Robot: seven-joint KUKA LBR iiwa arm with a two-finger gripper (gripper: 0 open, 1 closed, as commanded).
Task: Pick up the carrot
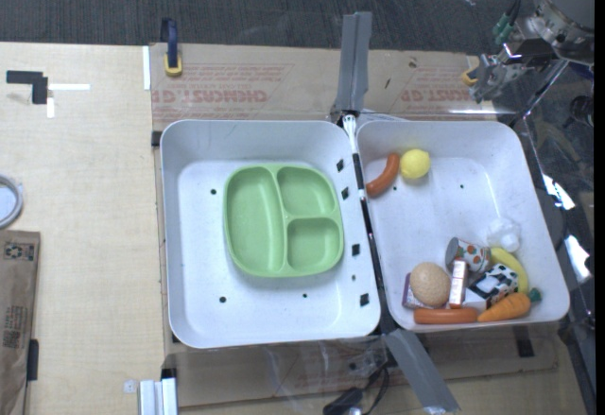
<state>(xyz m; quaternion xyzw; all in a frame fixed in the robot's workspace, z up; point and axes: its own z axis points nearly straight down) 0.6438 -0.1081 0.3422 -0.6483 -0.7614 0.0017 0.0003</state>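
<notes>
Carrot (506, 307) in right bin's (492, 177) near corner

The carrot (505, 307) lies hemmed into the near right corner of the right bin (473, 179), with its wall just behind it, a banana (510, 264) and small packages (491, 285) crowding its far side and a sausage (444, 315) at its left end, while the bin's middle lies open.

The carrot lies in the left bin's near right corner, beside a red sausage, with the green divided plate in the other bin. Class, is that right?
Not quite. The carrot lies in the right bin, in its near right corner, beside the red sausage. The green divided plate sits in the left bin. The camera view shows this.
</notes>
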